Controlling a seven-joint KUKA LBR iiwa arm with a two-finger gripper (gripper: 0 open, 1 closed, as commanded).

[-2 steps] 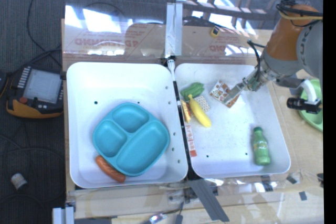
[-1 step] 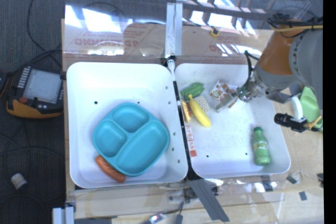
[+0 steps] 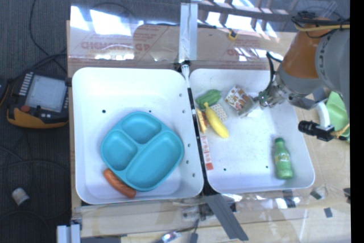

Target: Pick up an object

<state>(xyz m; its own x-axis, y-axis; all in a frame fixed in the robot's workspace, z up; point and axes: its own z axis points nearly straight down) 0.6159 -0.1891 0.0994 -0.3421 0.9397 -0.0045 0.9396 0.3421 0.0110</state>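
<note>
My gripper (image 3: 266,98) hangs low over the right bin (image 3: 250,173), just beside the small printed snack packet (image 3: 239,99), which lies in that bin's far half. Whether my fingers stand wide or narrow I cannot tell; they are too small and dark against the white floor, and nothing shows between them. My grey arm, with its orange band (image 3: 301,57), reaches over the bin's far right corner.

Taking the snack packet as the marker: a green vegetable (image 3: 208,97) lies to its left, close to the divider between the bins. A yellow banana (image 3: 216,122) sits below and left of the packet, touching a second small wrapper (image 3: 219,112). A green bottle (image 3: 282,159) lies on its side well apart, toward the near right corner of the bin.

Farther left of the packet, the left bin (image 3: 96,94) holds a blue divided plate (image 3: 142,149), with an orange sausage (image 3: 119,182) tucked against the plate's near left edge. Beyond that bin, on the dark floor, rests a handheld controller (image 3: 37,98) with a screen.
</note>
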